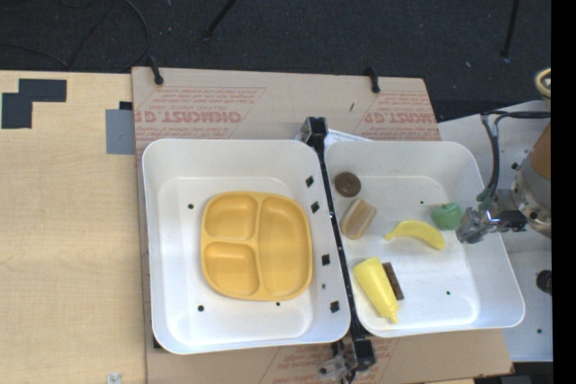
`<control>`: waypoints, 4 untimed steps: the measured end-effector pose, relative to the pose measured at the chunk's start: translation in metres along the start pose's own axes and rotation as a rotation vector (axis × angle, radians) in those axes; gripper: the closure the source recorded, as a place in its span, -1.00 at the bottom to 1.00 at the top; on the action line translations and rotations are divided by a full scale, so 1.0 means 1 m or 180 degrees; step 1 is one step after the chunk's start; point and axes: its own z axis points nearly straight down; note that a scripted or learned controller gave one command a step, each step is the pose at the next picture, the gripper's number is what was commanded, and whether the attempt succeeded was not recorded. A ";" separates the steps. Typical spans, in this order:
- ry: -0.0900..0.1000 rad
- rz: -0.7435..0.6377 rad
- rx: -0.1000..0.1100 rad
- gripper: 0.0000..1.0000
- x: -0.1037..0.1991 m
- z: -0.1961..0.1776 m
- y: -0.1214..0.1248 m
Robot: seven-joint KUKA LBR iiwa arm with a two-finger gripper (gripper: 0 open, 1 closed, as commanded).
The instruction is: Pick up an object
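The right bin (450, 310) holds a small brown disc (347, 184), a tan block (358, 218), a yellow banana (418, 234), a green round toy (445, 215) and a yellow bottle (376, 287) with a dark piece (392, 281) beside it. My gripper (470, 232) reaches in over the bin's right rim, just right of the green toy and the banana's tip. Nothing is visibly held by it.
In the left bin (171, 301) lies a yellow divided plate (257, 245). A black divider (328, 229) runs between the two bins. Cardboard (270, 108) lies under them, with the wooden bench (63, 238) to the left. Cables hang at the arm's side on the right.
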 end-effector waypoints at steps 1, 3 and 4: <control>-0.0002 -0.0002 -0.0002 1.00 -0.007 -0.055 -0.007; 0.0009 -0.0012 0.0016 1.00 0.052 -0.057 0.001; 0.0007 -0.0012 0.0017 1.00 0.114 -0.050 0.005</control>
